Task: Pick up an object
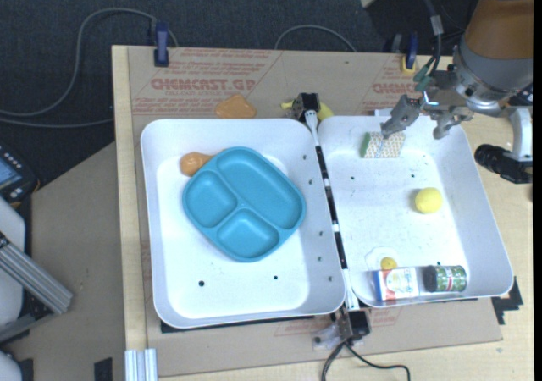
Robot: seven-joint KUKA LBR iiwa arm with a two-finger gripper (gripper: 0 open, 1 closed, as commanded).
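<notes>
On the left, a white bin (169,286) sits on the brown surface (127,201). Inside it lies a big blue plate (243,202) with three parts. A small orange thing (194,163) peeks out from under the plate's top left edge. Another orange thing (235,107) rests on the surface just behind this bin.

Next comes the second white bin (373,218), touching the first one along the middle. Near its back lies a sponge (382,146), green on one edge and white with dots on top. A yellow ball (428,200) sits alone farther right. At the front edge lie a small carton (396,284) and a dark bottle (445,278), side by side, with a little yellow thing (387,264) just behind the carton.

The claw (421,119) hangs over the back of this bin with its two fingers spread wide and nothing between them. One finger tip (394,124) is just above the sponge.
</notes>
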